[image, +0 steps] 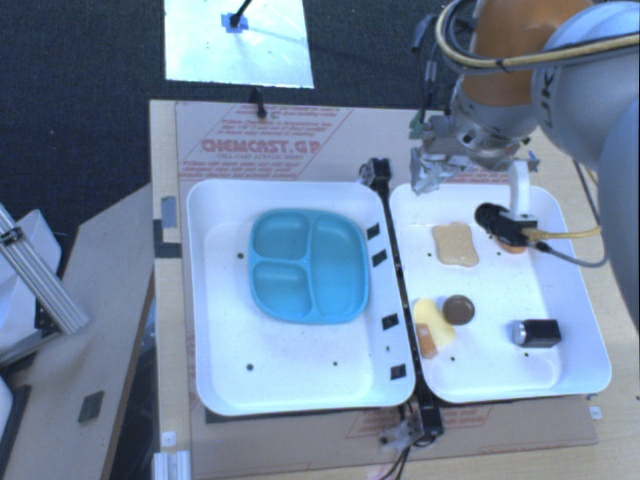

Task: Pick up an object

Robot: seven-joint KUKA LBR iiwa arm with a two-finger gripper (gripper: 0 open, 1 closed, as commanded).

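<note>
From above and at a slant, you look down on a bench with two shallow white bins side by side. The left bin (215, 368) holds one thing, a blue divided plate (305, 266) lying flat near its middle. The right bin (580, 368) holds the small things the arm could pick up: a tan, toast-like piece (455, 245) toward the far side, a round brown disc (459, 310) nearer the front, a yellow piece (431, 320) just beside the disc on its left (with something orange touching its near end), and a small black block (540, 333) off toward the front right corner. The grey arm with its orange band comes in from the right and hangs over the far edge of the right bin — its gripper (437, 175) sits at the bin's back left corner, close to the divider between the bins. It carries nothing that I can see, and whether it is spread or closed I cannot tell from here. A black fitting with a yellow cable (505, 224) hangs just to the right of the toast piece. The relation that matters: every candidate lies toward the front of the bin from the gripper, and the toast piece is nearest — almost straight ahead of it, a touch to the right, its long axis running roughly front to back. I judge the next move to be a short travel forward, then down.
</note>
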